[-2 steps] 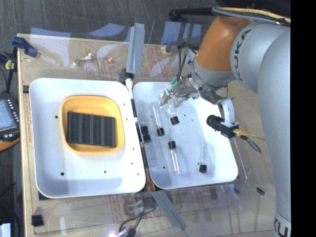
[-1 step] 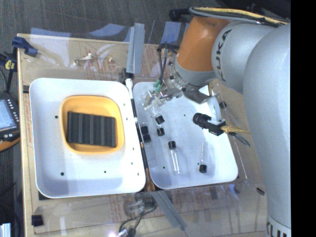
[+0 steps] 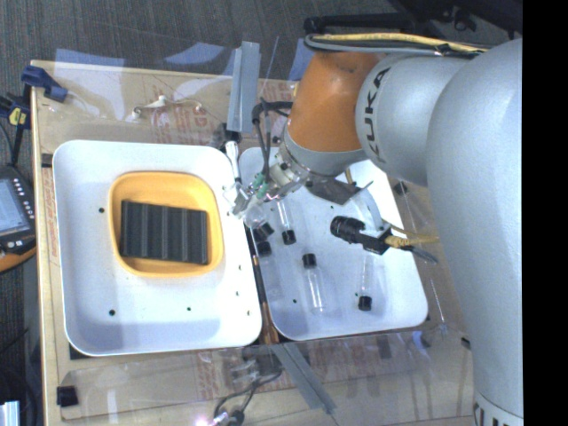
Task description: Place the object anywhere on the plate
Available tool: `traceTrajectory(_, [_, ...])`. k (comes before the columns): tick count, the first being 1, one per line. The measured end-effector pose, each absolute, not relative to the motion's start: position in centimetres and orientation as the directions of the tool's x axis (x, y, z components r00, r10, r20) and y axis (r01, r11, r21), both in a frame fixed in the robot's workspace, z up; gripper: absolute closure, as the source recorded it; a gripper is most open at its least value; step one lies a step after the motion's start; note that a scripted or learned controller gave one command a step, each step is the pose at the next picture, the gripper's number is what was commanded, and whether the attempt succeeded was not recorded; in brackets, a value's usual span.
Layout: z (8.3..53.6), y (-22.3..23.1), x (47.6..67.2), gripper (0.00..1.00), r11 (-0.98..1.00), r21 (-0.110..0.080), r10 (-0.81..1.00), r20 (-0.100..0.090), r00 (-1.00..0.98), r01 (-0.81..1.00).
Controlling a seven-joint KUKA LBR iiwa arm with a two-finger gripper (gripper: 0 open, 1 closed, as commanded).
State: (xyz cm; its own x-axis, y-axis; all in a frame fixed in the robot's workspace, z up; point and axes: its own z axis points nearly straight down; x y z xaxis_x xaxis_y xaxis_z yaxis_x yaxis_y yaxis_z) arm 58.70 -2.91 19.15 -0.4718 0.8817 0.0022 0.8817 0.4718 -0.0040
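Note:
A yellow plate (image 3: 165,187) with a dark ribbed slab (image 3: 166,232) on it lies in the left white bin (image 3: 89,309). Several clear tubes with black caps lie in the right bin (image 3: 404,304): one tube (image 3: 284,220) just right of the gripper, another tube (image 3: 313,284) in the middle, a third tube (image 3: 364,284) toward the right. My gripper (image 3: 251,201) hangs low over the right bin's left edge, close to the wall between the two bins. Whether it holds anything is hidden by the wrist and glare.
The grey arm with its orange band (image 3: 333,105) covers the back of the right bin. A grey metal bar (image 3: 241,87) stands behind the bins. A handheld device (image 3: 13,211) lies at the bench's left edge.

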Motion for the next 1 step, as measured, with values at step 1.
traceTrajectory(1, [19.16, -2.96, 58.70, 0.00, 0.471, -0.004, 0.882, 0.002, -0.471, 0.882])
